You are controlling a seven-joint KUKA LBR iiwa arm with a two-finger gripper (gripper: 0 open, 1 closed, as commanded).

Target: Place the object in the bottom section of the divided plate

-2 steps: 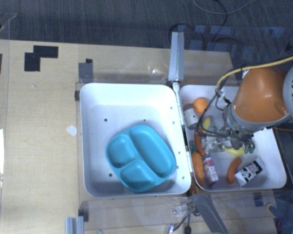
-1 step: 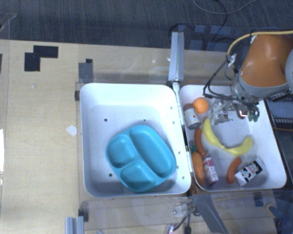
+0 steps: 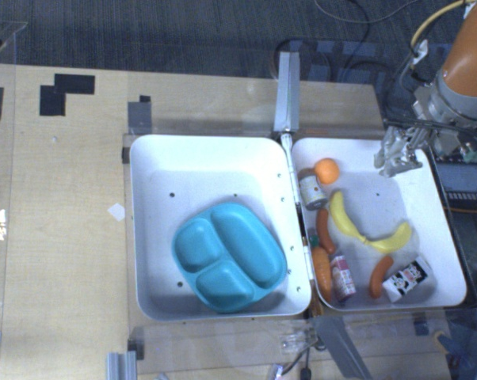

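Note:
A blue divided plate (image 3: 229,256) lies in the left bin (image 3: 159,165), tilted, with its sections bare. The right bin (image 3: 429,204) holds a yellow banana (image 3: 365,229), an orange (image 3: 326,171), a small can (image 3: 310,188), sausages (image 3: 379,275), a carrot (image 3: 322,271), a small bottle (image 3: 342,277) and a black-and-white carton (image 3: 406,279). My gripper (image 3: 397,158) hangs over the far right part of the right bin, above bare bin floor, right of the orange. Nothing shows between its fingers.
A metal post (image 3: 287,93) stands at the back between the two bins. Cables (image 3: 365,6) lie on the dark floor behind the bench. Black markers (image 3: 64,93) sit on the wooden bench top at left.

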